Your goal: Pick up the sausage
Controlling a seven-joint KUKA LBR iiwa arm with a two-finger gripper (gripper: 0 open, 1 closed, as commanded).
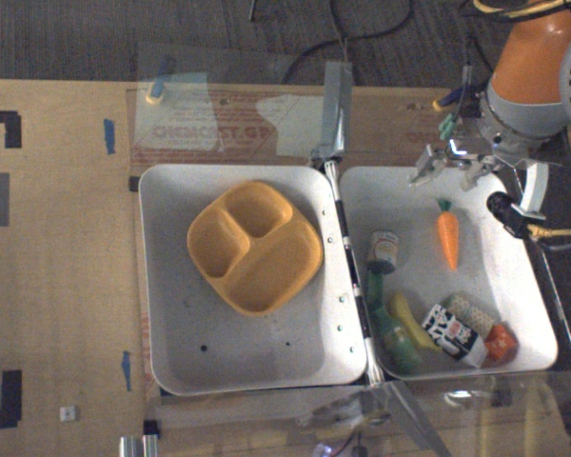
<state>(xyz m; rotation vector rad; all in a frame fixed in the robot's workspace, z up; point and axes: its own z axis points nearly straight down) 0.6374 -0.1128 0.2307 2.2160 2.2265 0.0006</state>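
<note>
A short, stubby brownish piece with a pale end [384, 249], which looks like the sausage, lies near the left wall of the right bin [533, 284]. My gripper [451, 171] hangs over the far edge of that bin, well up and to the right of the piece. Its two fingers stand apart, open, with nothing between them. An orange carrot [448, 239] lies just below the gripper.
A green bottle [392, 331], a banana [414, 324], a black-and-white carton [450, 332] and a red item [500, 343] crowd the right bin's near end. The left bin [171, 350] holds a yellow divided plate [255, 247]. A black cable end [510, 213] hangs at the right.
</note>
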